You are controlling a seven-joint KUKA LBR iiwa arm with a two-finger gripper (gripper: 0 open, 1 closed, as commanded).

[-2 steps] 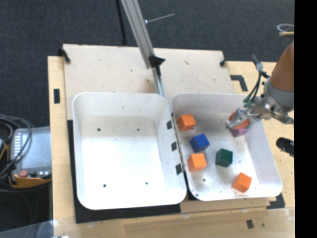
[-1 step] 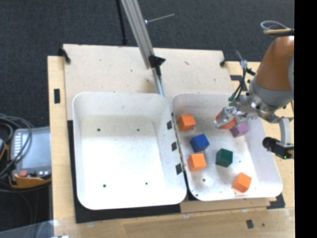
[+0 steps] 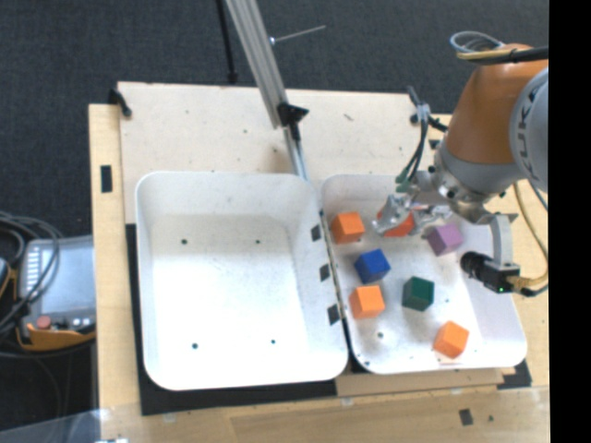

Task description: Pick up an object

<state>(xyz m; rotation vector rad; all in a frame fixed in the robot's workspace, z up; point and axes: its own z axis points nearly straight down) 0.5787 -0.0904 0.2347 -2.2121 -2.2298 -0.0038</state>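
My gripper is low over the back of the right bin, reaching in from the right. A red-orange block peeks out right beneath it, partly hidden by it. A purple block lies just right of the gripper, and an orange block sits to its left. Further forward lie a blue block, another orange block, a dark green block and a third orange block.
The left bin stands beside the right one, sharing a middle wall. A slanted metal rail rises from the back of the bench. A black cable fitting hangs off the arm over the right bin's right side.
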